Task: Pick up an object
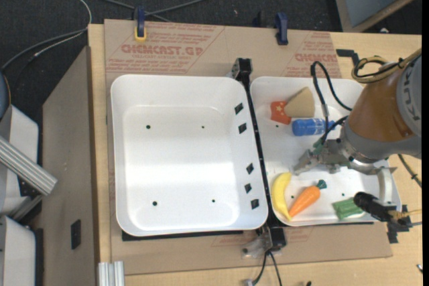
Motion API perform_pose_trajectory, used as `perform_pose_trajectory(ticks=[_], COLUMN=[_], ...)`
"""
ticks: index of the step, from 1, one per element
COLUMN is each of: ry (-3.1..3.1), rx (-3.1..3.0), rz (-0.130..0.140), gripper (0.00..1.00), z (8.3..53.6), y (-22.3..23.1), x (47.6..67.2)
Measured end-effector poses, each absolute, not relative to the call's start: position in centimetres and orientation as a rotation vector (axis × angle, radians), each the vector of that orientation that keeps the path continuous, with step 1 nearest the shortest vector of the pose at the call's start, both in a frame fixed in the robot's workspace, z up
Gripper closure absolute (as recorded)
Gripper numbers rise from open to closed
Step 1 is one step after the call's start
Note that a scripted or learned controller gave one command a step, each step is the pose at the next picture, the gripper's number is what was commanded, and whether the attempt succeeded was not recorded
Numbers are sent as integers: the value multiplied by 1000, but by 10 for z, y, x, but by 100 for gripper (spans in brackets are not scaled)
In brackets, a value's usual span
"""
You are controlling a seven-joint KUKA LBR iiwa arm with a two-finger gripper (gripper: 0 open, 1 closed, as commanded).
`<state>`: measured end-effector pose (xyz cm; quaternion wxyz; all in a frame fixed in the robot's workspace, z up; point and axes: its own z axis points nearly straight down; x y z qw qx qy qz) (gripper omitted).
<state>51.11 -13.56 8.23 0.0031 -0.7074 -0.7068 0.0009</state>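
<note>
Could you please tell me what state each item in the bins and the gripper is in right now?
gripper: low in the right bin, among the items, nothing visibly held.
banana: lying near the bin's left wall.
carrot: lying tilted beside the banana.
blue bottle: on its side.
orange-red block: resting against the tan wedge.
tan wedge: resting near the back wall.
green item: lying at the front edge.
</note>
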Motion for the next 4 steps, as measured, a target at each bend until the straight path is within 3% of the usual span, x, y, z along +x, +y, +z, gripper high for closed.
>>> perform_pose_trajectory(ticks=[1,3,4], ry=[-2219,-2226,-2228], rx=[-2222,-2224,-2223], rz=[-3,-5,-6], gripper=[100,100,100], z=[96,207,258], y=[-136,-139,-139], x=[513,496,498])
